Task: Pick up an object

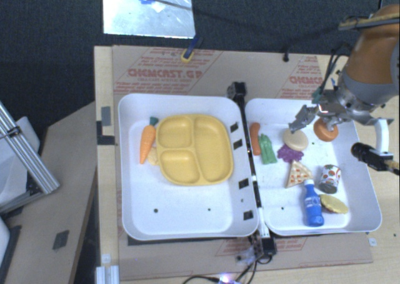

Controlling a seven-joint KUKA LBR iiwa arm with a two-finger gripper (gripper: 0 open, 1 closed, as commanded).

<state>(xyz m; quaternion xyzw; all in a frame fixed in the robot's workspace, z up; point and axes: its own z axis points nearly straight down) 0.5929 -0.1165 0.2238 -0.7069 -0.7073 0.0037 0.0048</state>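
While tool (306,117) hovers, grapes (290,152) touch bun (295,139)

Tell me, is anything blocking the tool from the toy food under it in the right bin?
Nothing visible does. The tool hangs over the right bin, just above the beige round piece, with open air between them. The purple grapes and the orange round piece crowd beside it, not over it.
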